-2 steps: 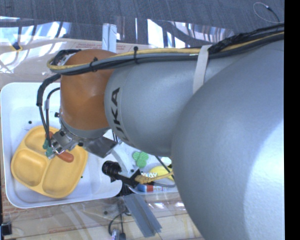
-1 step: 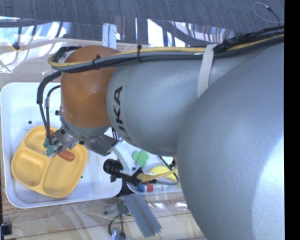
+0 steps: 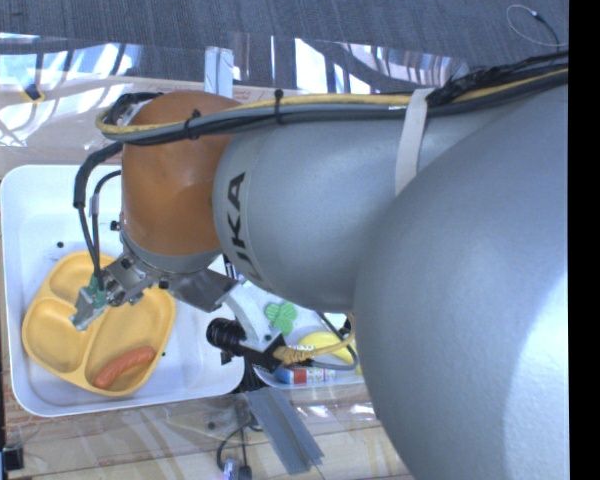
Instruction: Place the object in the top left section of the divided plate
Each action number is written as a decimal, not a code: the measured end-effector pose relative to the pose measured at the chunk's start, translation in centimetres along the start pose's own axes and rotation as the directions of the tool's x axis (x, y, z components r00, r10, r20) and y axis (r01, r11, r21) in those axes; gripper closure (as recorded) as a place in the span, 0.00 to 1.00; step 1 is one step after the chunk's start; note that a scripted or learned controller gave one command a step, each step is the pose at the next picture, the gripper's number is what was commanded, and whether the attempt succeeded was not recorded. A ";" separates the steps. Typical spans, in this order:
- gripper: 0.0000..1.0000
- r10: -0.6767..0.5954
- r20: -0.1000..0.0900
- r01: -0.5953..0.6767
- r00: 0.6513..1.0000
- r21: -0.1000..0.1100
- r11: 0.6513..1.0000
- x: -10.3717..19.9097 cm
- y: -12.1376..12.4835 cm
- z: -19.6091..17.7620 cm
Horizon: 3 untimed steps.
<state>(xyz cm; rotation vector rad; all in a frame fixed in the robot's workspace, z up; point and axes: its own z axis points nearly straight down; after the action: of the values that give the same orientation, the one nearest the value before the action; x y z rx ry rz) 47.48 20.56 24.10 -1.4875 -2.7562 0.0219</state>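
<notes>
Arm fills most of my frame from the right, grey casing with the orange band at centre left; its jaws hang at lower left, over the upper part of the yellow divided plate; I cannot tell from this slanted overhead view whether the jaws are apart or together, and I see nothing between them; the plate lies in the left white bin, toward that bin's lower end, its sections moulded in the same yellow; an orange-red sausage-shaped object lies in the plate's lower right section, well below the jaws and apart from them; the plate's left-hand sections show bare yellow; black cables loop down from the wrist toward the jaws, and a yellow-and-black cable bundle runs along the top of the arm; under the arm at lower centre I can make out a green item and a yellow item, largely hidden by the casing; the wooden counter shows along the bottom edge.
</notes>
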 end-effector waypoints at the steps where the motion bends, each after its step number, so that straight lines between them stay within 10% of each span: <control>1: 1.00 -0.006 0.000 0.006 1.000 0.003 1.000 0.0 0.0 -0.9; 2: 1.00 -0.140 0.001 0.140 0.990 -0.011 0.990 -6.3 -3.4 9.4; 3: 1.00 0.179 -0.005 -0.179 0.984 -0.022 0.984 -7.9 -4.6 14.8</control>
<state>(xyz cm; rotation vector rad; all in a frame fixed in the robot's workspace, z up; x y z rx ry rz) 47.74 11.37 9.33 -1.7344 -2.6191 -0.0097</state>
